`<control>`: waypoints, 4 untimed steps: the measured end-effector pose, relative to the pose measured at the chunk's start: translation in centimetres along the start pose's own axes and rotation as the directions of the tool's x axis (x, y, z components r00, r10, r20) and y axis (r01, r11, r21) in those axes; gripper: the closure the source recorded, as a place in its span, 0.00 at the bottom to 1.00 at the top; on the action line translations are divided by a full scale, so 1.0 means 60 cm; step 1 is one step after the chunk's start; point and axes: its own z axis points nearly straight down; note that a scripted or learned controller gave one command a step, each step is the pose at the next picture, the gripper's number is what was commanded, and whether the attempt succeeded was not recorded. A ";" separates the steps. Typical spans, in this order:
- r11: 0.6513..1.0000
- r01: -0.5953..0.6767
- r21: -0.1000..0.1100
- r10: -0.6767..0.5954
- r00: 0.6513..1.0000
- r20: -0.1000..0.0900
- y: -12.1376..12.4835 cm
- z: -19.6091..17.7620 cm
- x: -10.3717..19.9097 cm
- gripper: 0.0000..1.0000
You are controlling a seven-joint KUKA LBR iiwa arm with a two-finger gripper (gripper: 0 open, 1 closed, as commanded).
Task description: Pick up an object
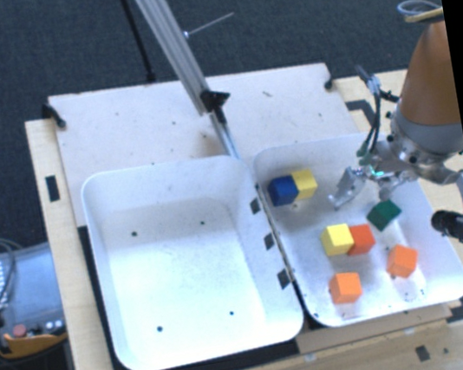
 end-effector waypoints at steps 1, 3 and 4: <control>1.000 -0.001 0.007 0.001 1.000 0.000 -0.008 0.104 -0.003 0.00; 1.000 0.001 -0.026 0.000 1.000 0.010 -0.004 0.211 -0.021 0.00; 0.999 -0.010 -0.031 0.010 1.000 0.010 -0.002 0.195 -0.022 1.00</control>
